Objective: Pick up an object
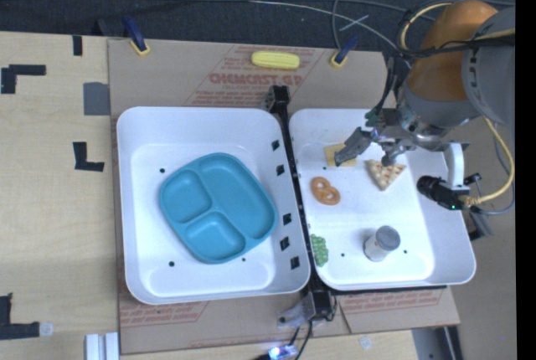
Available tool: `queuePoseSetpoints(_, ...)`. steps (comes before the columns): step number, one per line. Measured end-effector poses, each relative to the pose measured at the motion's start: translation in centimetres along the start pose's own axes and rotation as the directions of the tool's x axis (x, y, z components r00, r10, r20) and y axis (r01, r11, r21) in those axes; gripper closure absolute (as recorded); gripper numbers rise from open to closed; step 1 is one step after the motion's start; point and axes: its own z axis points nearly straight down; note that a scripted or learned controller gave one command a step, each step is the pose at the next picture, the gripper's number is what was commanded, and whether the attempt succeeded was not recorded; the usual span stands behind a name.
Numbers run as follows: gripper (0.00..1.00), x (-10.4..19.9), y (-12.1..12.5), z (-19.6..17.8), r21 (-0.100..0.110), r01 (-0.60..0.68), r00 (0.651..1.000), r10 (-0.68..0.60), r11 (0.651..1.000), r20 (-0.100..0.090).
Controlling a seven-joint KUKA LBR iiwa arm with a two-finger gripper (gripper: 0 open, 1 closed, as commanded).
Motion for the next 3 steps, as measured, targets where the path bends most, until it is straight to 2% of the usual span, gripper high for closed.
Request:
queuePoseSetpoints(1,0.0,0.0,0.3,-0.8,-0.014,0.003,1.0,-0.003,1.0,0.002)
queuePoseSetpoints(2,0.0,-0.3,0.0,5.7,-0.007,0.002,1.0,-0.002,1.0,0.002)
queuePoseSetpoints(3,0.0,-0.3,0.2,10.0,-0.018,0.001,1.0,-0.001,1.0,0.003)
